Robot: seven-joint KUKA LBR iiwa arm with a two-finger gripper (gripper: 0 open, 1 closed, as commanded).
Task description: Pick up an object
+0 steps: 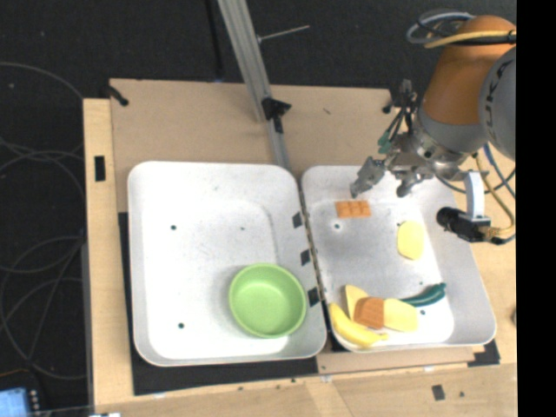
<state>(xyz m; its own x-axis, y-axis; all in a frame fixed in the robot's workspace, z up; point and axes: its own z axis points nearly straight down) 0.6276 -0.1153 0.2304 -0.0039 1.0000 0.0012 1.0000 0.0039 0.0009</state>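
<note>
A: Since nothing is held yet, how should the pick be set up?

B: The gripper (388,178) is seen above the far edge of the right bin (465,259), its two fingers spread apart with nothing between them. The nearest candidate is the small orange waffle-like piece (353,209), lying flat just below and to the left of the fingertips. A descent straight onto it would be advised, with the fingers kept wide until they straddle it; as it lies flat and thin, the closing should be made low, close to the bin floor.

A: Could an easier object be chosen?

B: Possibly the pale yellow piece (411,240), which lies alone mid-bin, apart from its neighbours. The cluster at the near edge would be judged harder: a banana (354,331), a brown slice (369,313) and a yellow wedge (401,316) are packed touching one another, with a dark green item (426,296) just beside them.

A: And the other container?

B: A green bowl (268,300) is held in the left bin (187,207), toward its near right corner. It is upright, and nothing can be seen inside it.
</note>
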